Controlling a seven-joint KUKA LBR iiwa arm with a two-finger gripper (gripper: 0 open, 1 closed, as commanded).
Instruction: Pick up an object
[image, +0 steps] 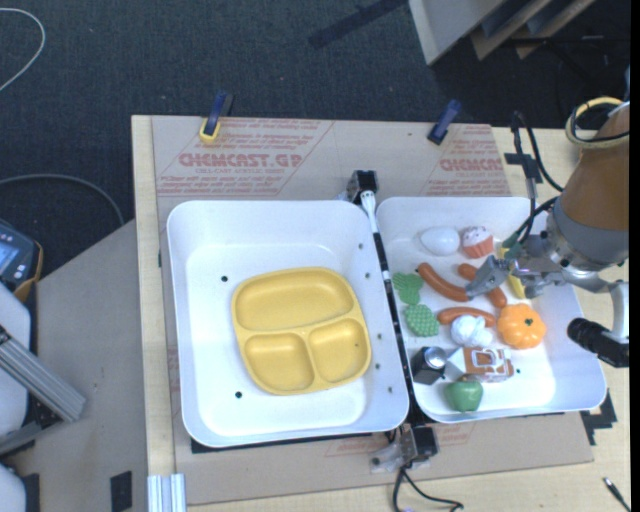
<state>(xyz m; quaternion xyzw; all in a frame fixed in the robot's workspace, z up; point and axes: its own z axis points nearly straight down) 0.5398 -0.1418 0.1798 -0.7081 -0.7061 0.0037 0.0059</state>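
The right bin (570, 385) holds several toy foods. A white egg (438, 240) and a small cupcake (477, 241) lie at the back. A red sausage (443, 282) lies in the middle and an orange pumpkin (521, 327) to its right. A green apple (464, 394) rests near the front rim. My gripper (493, 274) hangs over the middle of this bin, just right of the sausage and above the pumpkin. It covers part of an orange piece (497, 298). Nothing is visibly held.
A yellow divided tray (298, 328) lies in the left bin (195, 300). Green leaf pieces (407, 288) (422, 320) lie along the right bin's left wall. A black and silver item (430, 362) and a small orange-white box (490, 364) crowd the front. Clamps (212, 118) (444, 122) hold the board's back edge.
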